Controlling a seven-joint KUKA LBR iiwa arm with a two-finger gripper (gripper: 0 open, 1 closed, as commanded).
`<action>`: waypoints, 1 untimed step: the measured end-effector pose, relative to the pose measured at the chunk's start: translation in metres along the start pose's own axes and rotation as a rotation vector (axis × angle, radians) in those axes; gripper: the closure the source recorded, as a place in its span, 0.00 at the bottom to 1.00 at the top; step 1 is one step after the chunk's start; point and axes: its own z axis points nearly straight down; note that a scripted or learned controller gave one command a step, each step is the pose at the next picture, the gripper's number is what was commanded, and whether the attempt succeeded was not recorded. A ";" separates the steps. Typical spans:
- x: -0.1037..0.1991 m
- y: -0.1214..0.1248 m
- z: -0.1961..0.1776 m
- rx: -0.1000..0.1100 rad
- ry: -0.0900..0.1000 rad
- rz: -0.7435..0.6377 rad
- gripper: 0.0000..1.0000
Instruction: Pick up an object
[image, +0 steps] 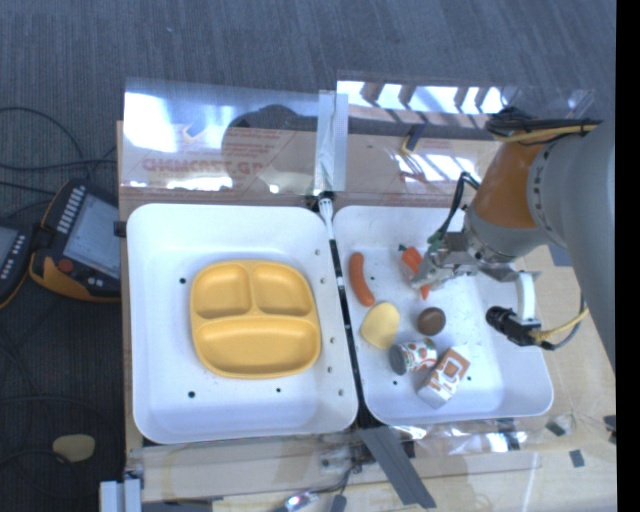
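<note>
Two white bins: the left bin (150, 330) holds one yellow tray (256, 318); the right bin (500, 385) holds six small items; gripper (432, 270), at centre right, opening indiscernible.

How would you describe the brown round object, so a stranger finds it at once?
Look in the right white bin, beside the bin holding the yellow tray. Near its centre sits the small brown ball, right of the pale yellow chip. It alone is dark brown and round.

The right white plastic bin (520, 395) is crowded at its left by a red sausage (361, 279), a yellow chip (380, 325) and a small carton (444, 376); its far right floor lies open.
</note>
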 end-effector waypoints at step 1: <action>0.057 0.034 0.009 0.001 0.003 0.001 1.00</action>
